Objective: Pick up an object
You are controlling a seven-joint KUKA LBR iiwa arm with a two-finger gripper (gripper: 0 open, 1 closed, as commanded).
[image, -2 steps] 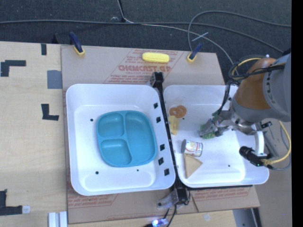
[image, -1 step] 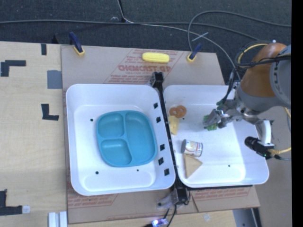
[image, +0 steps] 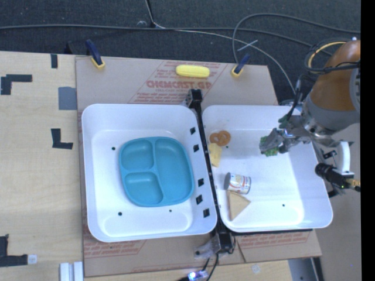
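1. The gripper (image: 270,145) hangs over the right bin (image: 313,218); whether it grips anything, I cannot tell.
2. The can (image: 238,182) lies below-left of it.
3. Advice: centre above the can, descend straight, then close.

Grey arm (image: 331,101), orange band, black cables, dark pincer (image: 270,145)

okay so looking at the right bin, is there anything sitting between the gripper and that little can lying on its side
Nothing visible does. The gripper hangs over the right bin, up and to the right of the can, with bare white bin floor between them. The pretzel and the tan wedge lie off that line.
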